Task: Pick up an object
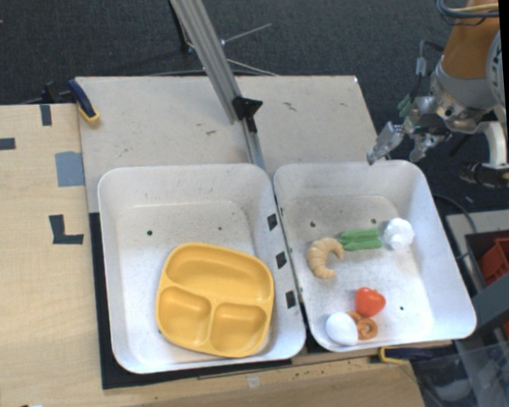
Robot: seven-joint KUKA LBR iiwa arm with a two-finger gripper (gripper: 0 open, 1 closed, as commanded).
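Note:
The right bin (431,219) holds a tan croissant-shaped piece (324,255), a green stick (359,239) with a white ball (398,232) at its end, a red piece (369,301), a small orange curl (366,325) and a white egg-shaped piece (341,327). My gripper (400,141) hangs just beyond the right bin's far right corner, above the bench, apart from every object. Its two fingers point down and left with a gap between them and nothing in it.
The left bin (123,208) holds a yellow divided tray (215,298). A grey metal pole (212,57) slants in from the top to the bins' shared far edge. A blue and yellow clamp (84,100) lies at the bench's far left.

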